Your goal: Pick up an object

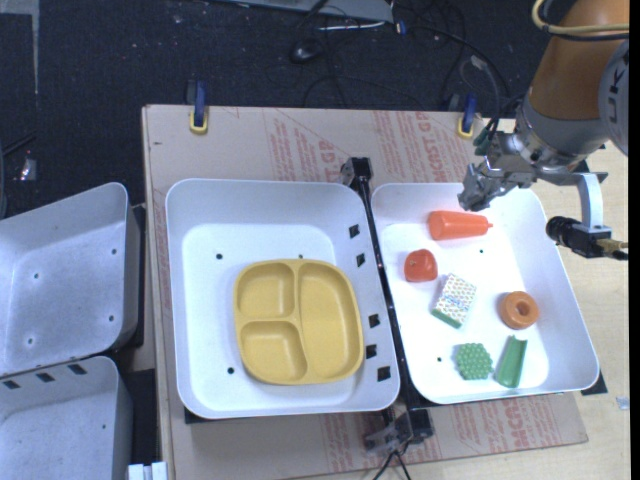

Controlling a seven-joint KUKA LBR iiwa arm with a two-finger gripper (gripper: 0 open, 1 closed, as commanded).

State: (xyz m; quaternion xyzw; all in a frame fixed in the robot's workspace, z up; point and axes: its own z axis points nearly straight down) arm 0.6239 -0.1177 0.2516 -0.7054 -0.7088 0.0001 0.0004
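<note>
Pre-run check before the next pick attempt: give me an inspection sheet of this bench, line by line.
Surface: board bearing two white bins, left bin and right bin, side by side.
Job's things: in right bin, carrot, red piece, patterned block, orange ring, green knobbly piece, green stick.
Clutter: yellow tray in left bin.
Grippers: claw above right bin's far edge, near the carrot, nothing between its fingers.
Cables: on dark floor beyond the board.
Surroundings: two yellow clamps at the board's far edge; grey panels left.
</note>
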